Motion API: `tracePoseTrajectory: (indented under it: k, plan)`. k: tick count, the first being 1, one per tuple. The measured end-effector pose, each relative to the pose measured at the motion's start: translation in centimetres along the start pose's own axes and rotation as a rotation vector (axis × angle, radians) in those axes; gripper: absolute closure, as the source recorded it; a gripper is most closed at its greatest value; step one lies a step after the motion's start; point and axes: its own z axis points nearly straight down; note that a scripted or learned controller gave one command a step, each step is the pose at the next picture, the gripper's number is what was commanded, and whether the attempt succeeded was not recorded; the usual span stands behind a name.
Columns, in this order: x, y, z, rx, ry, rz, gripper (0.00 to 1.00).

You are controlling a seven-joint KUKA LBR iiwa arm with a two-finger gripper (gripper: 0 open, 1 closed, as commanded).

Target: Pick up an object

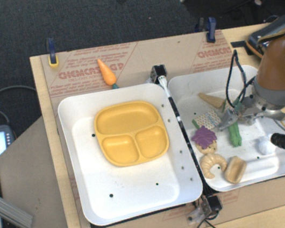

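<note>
The right bin (262, 174) holds several small toys: a green stick-shaped piece (235, 135), a purple cluster (204, 137), a pale croissant (213, 162), a tan bread roll (235, 170), a tan wedge (212, 99), a speckled piece (207, 120) and a small white item (262, 145). My gripper (229, 118) hangs low over this bin, just above the top end of the green piece and right of the speckled piece. The grey arm with its orange band (279, 67) reaches in from the right. I see nothing lifted off the bin floor.
The left bin (80, 165) holds a yellow divided plate (131, 132). An orange toy carrot (106, 71) lies on the cardboard behind the left bin. Black cables (233, 81) loop above the gripper. A black part (284, 143) juts over the right bin's right side.
</note>
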Motion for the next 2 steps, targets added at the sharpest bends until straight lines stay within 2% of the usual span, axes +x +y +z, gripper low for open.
tracePoseTrajectory:
  k: [1,2]
  plan:
    - [-0.1,-0.1,-1.1,-0.001,-0.001,0.002,1.00]
    - [7.0,1.6,-0.1,0.000,0.003,-0.004,1.00]
